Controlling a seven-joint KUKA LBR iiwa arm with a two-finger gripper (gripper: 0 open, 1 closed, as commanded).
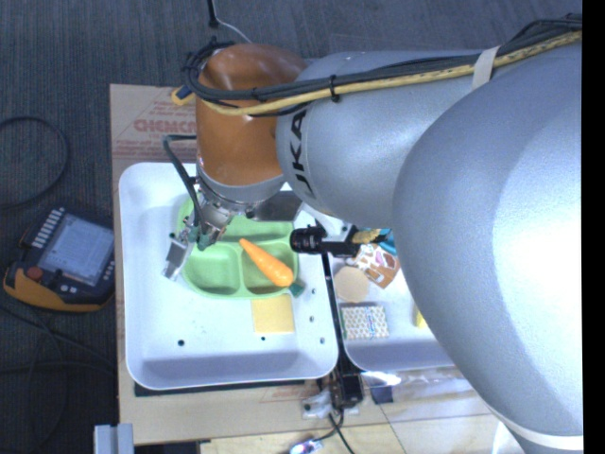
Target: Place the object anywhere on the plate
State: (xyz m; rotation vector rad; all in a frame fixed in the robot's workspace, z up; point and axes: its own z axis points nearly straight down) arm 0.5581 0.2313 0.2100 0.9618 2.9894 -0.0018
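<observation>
A green divided plate (219, 270) lies in the left white bin (151, 348). An orange carrot (267, 261) rests across the plate's right part, lying slantwise over the divider. My gripper (187, 244) hangs over the plate's left rim, below the orange wrist band and well left of the carrot. A small teal-green bit shows at the gripper's tip, too small to identify. A flat yellow square (273, 315) lies on the bin floor just below the plate.
The right bin (397, 356) holds a patterned packet (364, 322), a round tan piece (352, 288) and a colourful bag (378, 263). The big grey arm covers most of that bin. A handheld controller (66, 258) lies on the floor at the left.
</observation>
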